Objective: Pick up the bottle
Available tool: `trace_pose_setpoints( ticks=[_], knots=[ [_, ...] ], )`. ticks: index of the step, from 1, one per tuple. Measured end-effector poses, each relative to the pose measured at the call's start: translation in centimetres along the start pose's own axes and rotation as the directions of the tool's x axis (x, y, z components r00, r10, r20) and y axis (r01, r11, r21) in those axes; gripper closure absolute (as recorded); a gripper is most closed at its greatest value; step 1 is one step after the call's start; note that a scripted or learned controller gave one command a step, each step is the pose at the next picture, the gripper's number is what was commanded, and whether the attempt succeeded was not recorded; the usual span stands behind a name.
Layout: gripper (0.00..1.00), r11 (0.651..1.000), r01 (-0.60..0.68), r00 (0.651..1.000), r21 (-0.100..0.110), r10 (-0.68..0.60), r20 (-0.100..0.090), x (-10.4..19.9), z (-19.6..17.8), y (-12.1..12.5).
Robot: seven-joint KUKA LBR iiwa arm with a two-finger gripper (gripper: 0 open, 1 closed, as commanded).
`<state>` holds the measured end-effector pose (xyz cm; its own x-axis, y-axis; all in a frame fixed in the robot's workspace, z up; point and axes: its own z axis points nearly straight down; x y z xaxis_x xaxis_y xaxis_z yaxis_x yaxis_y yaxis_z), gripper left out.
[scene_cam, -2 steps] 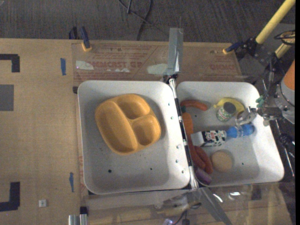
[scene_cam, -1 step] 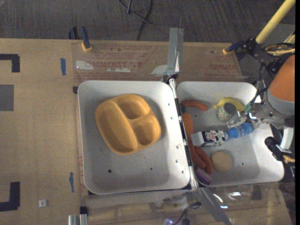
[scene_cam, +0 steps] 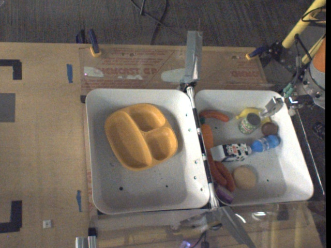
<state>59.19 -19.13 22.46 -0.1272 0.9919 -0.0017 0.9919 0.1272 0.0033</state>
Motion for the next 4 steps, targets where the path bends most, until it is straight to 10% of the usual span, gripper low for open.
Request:
trace_pose_setpoints(
  ticks=[1, 2, 3, 4],
  knots=[
    [0.00, 1.000, 0.000, 1.000, -0.006, 0.000, 0.003, -2.1, 11.6, 0.0],
    [0.00, 0.998, -0.055, 0.998, -0.044, 0.055, 0.007, -1.8, 11.9, -4.8],
    [1.00, 0.997, -0.058, 0.998, -0.050, 0.059, 0.012, -2.1, 10.6, -4.7],
    [0.00, 0.997, -0.056, 0.998, -0.049, 0.057, 0.009, -1.9, 10.6, -4.6]
  ],
)
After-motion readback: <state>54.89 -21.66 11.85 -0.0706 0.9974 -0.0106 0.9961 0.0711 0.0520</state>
